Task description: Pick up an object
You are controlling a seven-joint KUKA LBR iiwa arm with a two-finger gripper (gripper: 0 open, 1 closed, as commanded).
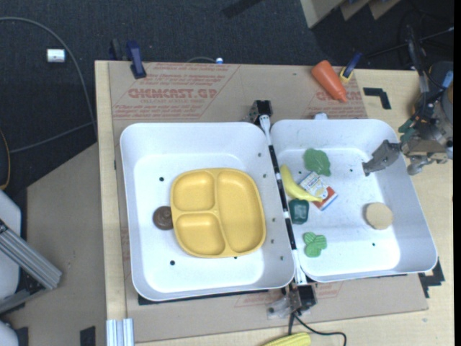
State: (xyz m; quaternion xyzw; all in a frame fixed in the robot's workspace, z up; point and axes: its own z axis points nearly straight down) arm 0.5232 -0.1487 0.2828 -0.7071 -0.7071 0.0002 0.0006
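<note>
— Gripper [383, 157] first: where does it sit?

— At the right bin's [414, 215] far right side, above the upper part of its white floor. One grey finger juts leftward from the metal wrist; the rest blurs into the arm, so whether the fingers are spread or pressed together I cannot tell. Nothing shows between them.

— And the things to pick?

— All lie in the right bin, apart from the gripper. A round, pale tan piece like a bread roll [378, 215] rests nearest, below the gripper and near the right wall. A leafy green lump [317, 161] lies left of the gripper, at the top of a cluster. Just below it sits a small flat packet [317, 188], white and red with a yellow corner, touching a curved yellow banana [292, 186] that runs along the left wall. Under the banana is a dark green squarish block [299, 210], and further down a bright green knobbly piece [314, 244].

— The left bin [137, 193]?

— A smooth yellow plastic tray [216, 212] with three compartments and rounded corners, tilted slightly. A brown disc [163, 218] peeks out at its left edge, touching it.

— Anything beyond the bins?

— An orange carrot-like cone [330, 81] on the brown printed board [180, 89] behind the right bin (blue clamps [135, 59] grip that board's back edge)
</note>
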